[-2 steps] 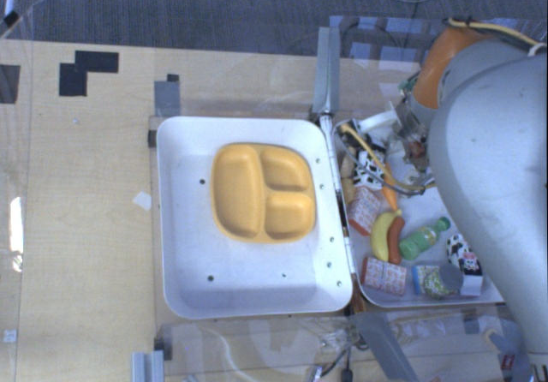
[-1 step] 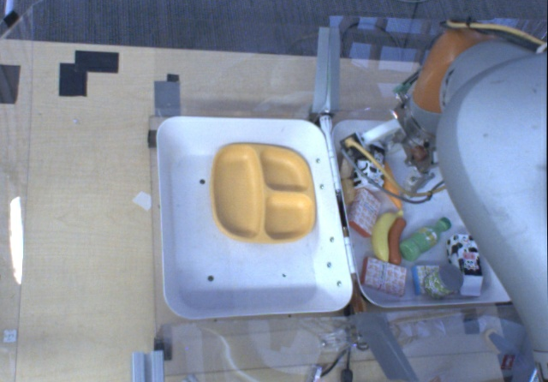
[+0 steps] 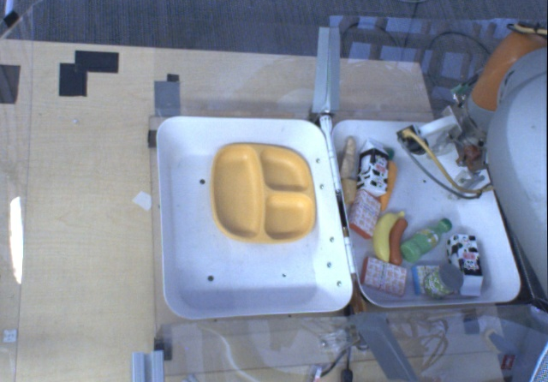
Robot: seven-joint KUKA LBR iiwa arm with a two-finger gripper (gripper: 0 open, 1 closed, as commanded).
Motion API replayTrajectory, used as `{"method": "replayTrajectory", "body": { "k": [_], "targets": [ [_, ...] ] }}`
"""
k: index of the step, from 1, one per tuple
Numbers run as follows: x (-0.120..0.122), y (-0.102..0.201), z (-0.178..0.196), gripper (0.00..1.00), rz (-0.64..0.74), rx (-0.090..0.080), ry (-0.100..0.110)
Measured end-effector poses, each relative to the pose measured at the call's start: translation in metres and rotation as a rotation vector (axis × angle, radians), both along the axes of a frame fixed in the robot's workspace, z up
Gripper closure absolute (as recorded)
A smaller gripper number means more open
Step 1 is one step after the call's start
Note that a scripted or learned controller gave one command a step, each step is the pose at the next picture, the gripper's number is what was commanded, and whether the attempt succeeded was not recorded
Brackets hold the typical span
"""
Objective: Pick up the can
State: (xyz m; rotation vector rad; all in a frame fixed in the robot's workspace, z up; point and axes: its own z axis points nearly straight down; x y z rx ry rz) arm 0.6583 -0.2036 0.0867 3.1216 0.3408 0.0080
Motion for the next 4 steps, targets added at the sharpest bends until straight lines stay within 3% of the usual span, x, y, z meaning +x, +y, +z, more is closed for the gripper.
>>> {"method": "replayTrajectory", "body": {
  "k": [1,2,3,4],
  "targets": [
    [0.003,0.003,0.013,1.0,0.011,-0.002,-0.006],
    [-0.004,0.096,0.145,1.0,0.076,0.001,-0.003],
    [0.005,0.094,0.306,1.0,0.137,-0.002,-0.005],
    [0.002,0.057,0.25,1.0,0.183,0.0,0.002]
  ]
}}
